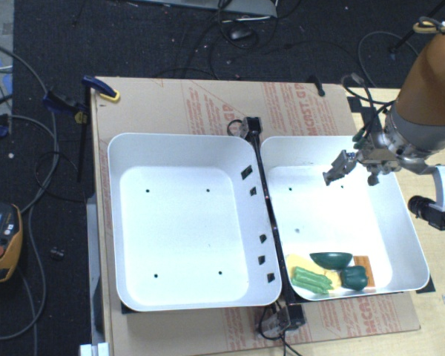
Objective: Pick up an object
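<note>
claw (354, 167): right of frame, over the upper part of the right bin (400, 221), two dark tips spread, nothing between them
objects: dark green bowl (331, 259), light green ridged piece (312, 279), teal block (354, 277), orange piece (364, 262) (bunched at bin's lower edge)
key relation: pile lies down-frame of claw, well apart
long axis: ridged piece runs left-right, slightly tilted
</note>
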`<state>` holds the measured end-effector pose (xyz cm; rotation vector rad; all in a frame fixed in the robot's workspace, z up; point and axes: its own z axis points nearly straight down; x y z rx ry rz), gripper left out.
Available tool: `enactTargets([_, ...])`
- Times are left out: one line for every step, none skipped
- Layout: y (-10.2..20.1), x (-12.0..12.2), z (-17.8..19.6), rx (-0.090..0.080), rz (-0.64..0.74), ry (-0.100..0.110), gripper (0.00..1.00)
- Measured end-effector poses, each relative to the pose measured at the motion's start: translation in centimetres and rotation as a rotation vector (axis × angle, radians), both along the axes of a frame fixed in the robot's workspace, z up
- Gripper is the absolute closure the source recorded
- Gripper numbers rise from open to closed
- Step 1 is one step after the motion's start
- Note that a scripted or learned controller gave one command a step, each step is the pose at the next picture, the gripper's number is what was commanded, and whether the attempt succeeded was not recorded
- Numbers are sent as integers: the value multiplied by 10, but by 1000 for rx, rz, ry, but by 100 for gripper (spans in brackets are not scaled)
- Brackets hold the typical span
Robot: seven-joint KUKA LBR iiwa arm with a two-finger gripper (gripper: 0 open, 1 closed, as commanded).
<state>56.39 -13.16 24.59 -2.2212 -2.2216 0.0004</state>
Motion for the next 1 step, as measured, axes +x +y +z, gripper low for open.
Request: enactTargets([107, -40, -7, 3, 9, 1, 0])
